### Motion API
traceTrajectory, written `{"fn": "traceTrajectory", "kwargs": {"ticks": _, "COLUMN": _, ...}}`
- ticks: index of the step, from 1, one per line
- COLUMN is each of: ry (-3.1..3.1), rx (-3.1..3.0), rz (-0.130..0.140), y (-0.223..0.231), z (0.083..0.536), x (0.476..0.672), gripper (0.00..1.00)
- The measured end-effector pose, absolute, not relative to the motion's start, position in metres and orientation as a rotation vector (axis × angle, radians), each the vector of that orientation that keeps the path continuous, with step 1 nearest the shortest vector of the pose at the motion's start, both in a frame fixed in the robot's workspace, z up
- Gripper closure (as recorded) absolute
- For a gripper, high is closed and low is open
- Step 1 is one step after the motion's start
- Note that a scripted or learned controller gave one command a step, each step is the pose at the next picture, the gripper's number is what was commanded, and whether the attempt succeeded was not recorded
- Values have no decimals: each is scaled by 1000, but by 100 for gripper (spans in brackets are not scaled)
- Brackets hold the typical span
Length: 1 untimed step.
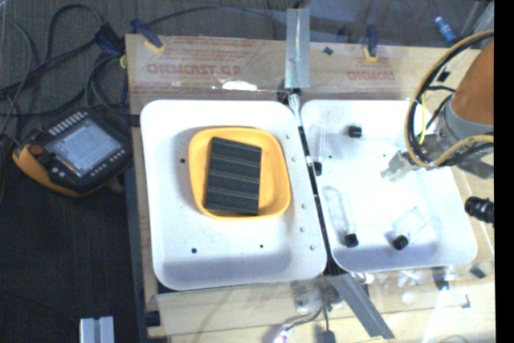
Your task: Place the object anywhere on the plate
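- Far left, on the floor beside the bench, lies a control pad with a screen and an orange edge.
- The left bin holds a yellow plate.
- A dark ribbed block lies flat on the plate, right in the middle. All of it sits inside the plate's rim.
- So the job looks done: the block is on the plate and nothing is touching it.
- The right bin has a few small clear pieces with black caps lying in it.
- The gripper hangs over the right bin, well apart from the block. I cannot tell how it is set, but the block is not in it.
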<state>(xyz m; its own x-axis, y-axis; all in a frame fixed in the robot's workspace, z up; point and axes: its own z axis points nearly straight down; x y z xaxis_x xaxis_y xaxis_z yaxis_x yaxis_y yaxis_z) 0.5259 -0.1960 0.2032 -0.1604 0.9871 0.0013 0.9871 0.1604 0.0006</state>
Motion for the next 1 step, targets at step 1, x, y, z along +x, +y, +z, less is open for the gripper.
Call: {"fn": "traceTrajectory", "kwargs": {"ticks": 1, "ry": -2392, "rx": -2035, "rz": -2, "y": -196, "z": 203, "x": 526, "gripper": 0}}
